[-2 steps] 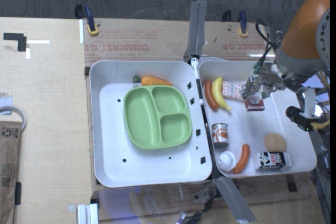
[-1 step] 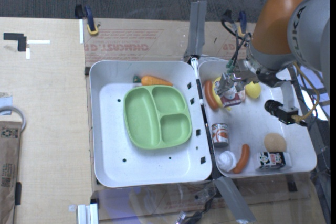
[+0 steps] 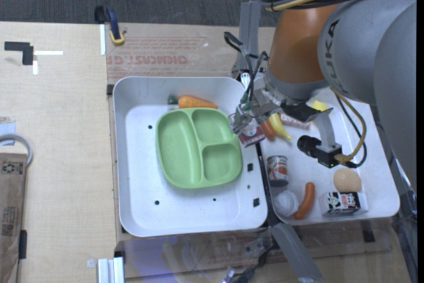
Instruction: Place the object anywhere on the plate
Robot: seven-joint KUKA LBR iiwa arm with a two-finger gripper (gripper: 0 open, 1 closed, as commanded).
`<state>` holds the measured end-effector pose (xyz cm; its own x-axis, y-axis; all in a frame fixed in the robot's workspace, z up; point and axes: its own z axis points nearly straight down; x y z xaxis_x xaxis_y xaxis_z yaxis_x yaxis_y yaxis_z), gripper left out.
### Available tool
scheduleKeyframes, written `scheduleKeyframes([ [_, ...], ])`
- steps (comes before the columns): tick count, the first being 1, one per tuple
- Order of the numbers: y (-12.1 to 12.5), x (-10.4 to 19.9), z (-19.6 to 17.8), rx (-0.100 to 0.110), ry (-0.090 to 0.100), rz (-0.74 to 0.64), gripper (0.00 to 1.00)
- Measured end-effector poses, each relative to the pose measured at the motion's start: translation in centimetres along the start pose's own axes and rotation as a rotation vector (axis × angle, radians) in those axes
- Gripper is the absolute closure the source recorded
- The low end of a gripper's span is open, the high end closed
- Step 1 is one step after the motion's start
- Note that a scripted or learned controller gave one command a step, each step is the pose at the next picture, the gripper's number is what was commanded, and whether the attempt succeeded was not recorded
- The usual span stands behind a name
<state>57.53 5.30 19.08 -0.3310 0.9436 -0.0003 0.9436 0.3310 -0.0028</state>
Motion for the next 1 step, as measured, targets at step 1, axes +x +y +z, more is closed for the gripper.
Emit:
scheduleKeyframes([
  [1,0.00,-0.02,-0.01,0.000,0.000,0.001,0.00],
])
